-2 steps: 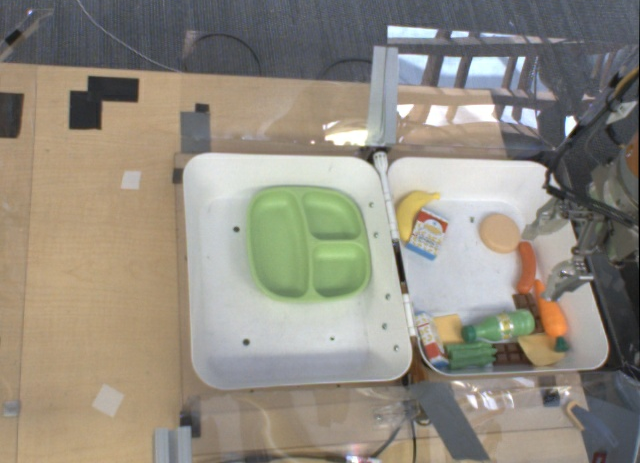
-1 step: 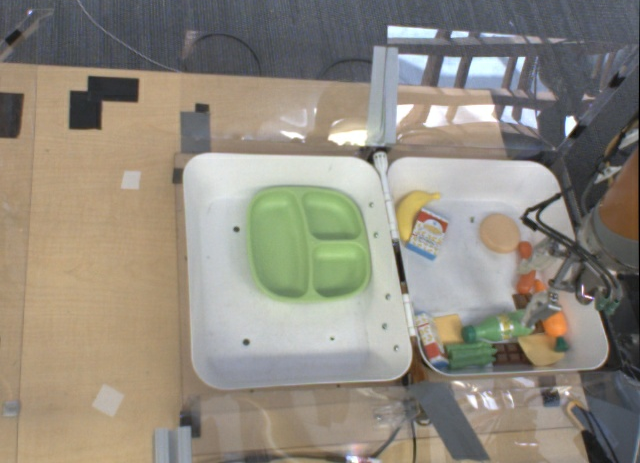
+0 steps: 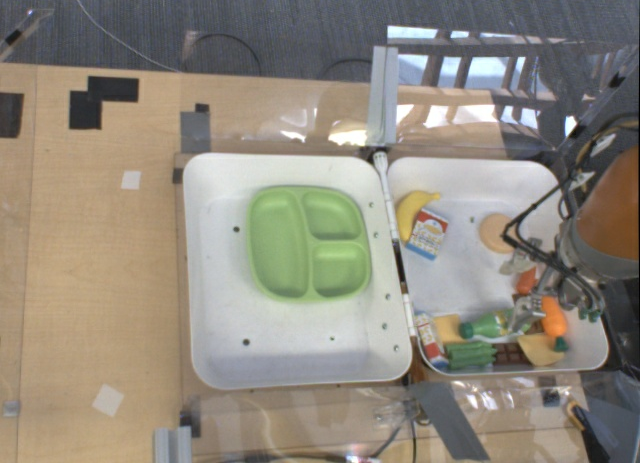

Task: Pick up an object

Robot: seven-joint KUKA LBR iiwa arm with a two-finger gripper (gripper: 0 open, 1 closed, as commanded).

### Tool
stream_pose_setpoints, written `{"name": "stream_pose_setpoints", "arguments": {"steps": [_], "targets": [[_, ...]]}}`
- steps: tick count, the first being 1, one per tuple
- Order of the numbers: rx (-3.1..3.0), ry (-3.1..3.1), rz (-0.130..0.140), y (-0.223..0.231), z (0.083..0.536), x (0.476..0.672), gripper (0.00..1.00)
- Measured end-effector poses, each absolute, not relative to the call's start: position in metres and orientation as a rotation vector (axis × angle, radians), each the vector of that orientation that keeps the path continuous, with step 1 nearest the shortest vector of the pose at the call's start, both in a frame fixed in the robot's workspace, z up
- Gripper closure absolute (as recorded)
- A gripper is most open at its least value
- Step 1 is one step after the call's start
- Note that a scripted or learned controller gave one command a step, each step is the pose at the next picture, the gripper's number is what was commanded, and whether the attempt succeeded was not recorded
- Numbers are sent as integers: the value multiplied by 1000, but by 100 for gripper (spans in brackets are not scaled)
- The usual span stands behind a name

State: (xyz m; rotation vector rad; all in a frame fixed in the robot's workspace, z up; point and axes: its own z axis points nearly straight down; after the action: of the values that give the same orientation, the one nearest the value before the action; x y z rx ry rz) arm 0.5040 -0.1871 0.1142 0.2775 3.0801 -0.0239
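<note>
Pale wood bench [image 3: 90, 281] runs under the camera, bearing two shallow white bins side by side against a dark carpeted floor beyond. Inside the left bin [image 3: 215, 346] lies a green divided plate [image 3: 305, 243], flat and roughly centred. Across the shared rim, the right bin [image 3: 470, 176] holds the clutter: a banana [image 3: 413, 207] near its upper left with a small red-and-white carton [image 3: 427, 233] touching it just below, a round tan disc [image 3: 494, 231] further right, and along the near wall a heap made up of a green bottle-like object [image 3: 480, 328], a darker green piece [image 3: 468, 355] beneath it, a tan slice [image 3: 540, 351] and an orange piece [image 3: 553, 317].

From the right the arm [image 3: 610, 216] reaches in, cables looping around its wrist, and the gripper [image 3: 540, 296] hangs low over the right end of that heap. Its tip is lost among wiring and the orange items, so how wide it stands, or whether anything sits in it, cannot be told.

Nearest to the tip is the orange piece, just beside it on the right and slightly toward the near wall; that looks the likeliest target. The green bottle-like object lies to its left, long axis running along the near wall, so taking it would likely call for closing across that axis. Crowding against the bin wall seems the chief risk.
</note>
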Motion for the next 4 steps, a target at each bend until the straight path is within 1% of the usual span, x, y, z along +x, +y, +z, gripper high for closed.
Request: {"name": "stream_pose_setpoints", "arguments": {"steps": [1, 2, 3, 4], "targets": [[344, 3064, -7, -204, 109, 539, 0], [468, 3092, -1, -204, 89, 567, 0], [454, 3076, -6, -204, 104, 573, 100], [368, 3095, -4, -185, 233, 601, 100]]}}
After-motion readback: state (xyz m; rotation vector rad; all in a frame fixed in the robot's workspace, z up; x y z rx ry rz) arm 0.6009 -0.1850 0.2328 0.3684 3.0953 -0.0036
